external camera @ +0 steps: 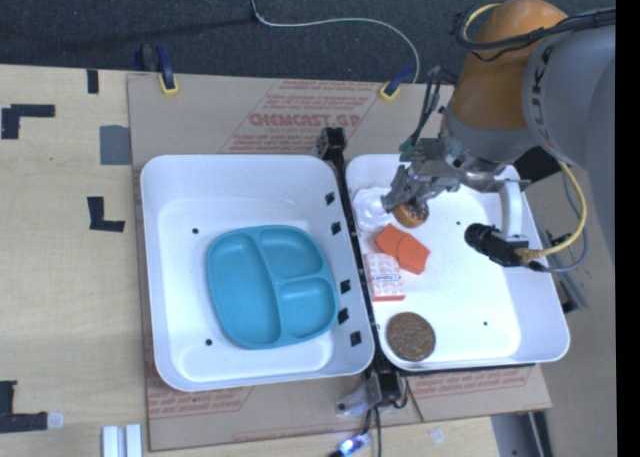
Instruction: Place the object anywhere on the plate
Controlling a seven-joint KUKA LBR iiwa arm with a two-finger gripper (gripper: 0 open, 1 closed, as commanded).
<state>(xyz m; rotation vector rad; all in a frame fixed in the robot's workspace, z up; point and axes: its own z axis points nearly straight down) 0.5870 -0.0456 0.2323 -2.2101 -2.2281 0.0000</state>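
Blue plate (pixel 270 285) in left bin (pixel 170 195), gripper (pixel 410 207) clenched on a small brown object (pixel 410 213) in right bin (pixel 520 315), orange block (pixel 402 248) at its six o'clock.

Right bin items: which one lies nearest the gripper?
The small brown round piece, directly under the gripper at the bin's upper left. The orange block, the red-and-white packet and the larger brown disc lie progressively farther toward the front edge.

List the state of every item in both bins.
Blue divided plate: flat in left bin, nothing on it.
Orange block: lying in right bin.
Brown round disc: flat, near front edge.
Red-and-white packet: flat.
Gripper: low over a small brown object.
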